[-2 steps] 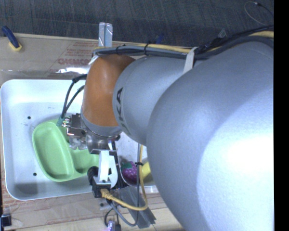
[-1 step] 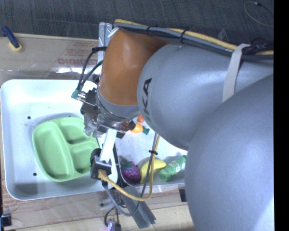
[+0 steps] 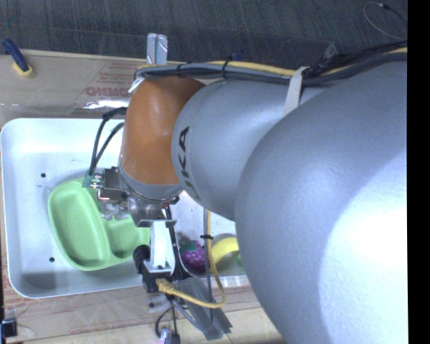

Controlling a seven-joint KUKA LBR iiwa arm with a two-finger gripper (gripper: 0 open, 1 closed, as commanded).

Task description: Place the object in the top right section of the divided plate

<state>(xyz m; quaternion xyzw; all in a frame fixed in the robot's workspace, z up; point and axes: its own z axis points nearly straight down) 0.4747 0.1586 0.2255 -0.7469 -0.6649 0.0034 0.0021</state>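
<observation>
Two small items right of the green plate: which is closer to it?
The purple item; the yellow item lies farther right of the green plate.

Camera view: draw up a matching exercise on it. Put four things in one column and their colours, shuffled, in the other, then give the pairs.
Things:
1. divided plate
2. bin that holds the plate
3. clamp at the far left corner of the cardboard
4. bumpy cluster low down beside the arm

Colours:
A. purple
B. green
C. white
D. blue

Pairs: 1-B, 2-C, 3-D, 4-A
</observation>
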